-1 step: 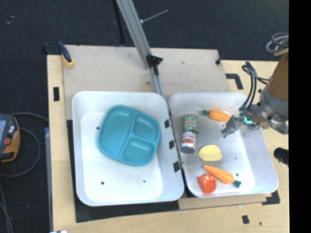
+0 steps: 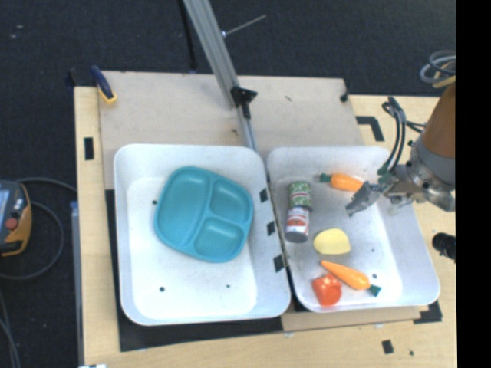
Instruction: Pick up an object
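The right bin (image 2: 410, 259) holds a small orange carrot (image 2: 344, 181) at its back and a labelled jar (image 2: 298, 210) lying along its left wall. A yellow lemon-like fruit (image 2: 331, 241) rests in the middle, with a longer carrot (image 2: 349, 275) and a red pepper (image 2: 327, 290) at the front. My gripper (image 2: 374, 203) hovers over the right half of this bin, just right of the small carrot. It is open, with one finger (image 2: 359, 201) pointing down-left and nothing between the two.
A teal divided plate (image 2: 205, 213) lies in the left bin (image 2: 138, 282). A metal pole (image 2: 219, 52) slants from the top of the view down to the bins' back edge. Cables (image 2: 395, 140) hang by the arm's wrist.
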Controlling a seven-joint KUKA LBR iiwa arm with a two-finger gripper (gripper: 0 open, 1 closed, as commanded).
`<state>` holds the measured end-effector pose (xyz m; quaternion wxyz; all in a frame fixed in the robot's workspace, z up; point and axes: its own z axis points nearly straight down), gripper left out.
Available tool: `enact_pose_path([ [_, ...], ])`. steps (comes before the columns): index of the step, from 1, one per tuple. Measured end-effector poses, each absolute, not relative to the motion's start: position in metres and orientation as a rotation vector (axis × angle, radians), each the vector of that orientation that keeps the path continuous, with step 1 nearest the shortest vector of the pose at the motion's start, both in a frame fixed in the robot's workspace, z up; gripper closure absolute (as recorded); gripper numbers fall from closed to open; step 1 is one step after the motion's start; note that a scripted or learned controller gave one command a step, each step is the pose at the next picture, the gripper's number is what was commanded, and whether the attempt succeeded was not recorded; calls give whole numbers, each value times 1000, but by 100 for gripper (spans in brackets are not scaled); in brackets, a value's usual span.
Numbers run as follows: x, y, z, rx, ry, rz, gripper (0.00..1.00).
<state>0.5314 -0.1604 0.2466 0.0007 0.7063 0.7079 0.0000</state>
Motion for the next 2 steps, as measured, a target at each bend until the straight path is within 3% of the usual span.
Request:
enact_pose_path([
  [2,538,-161,122,2224,2222,-5,0],
])
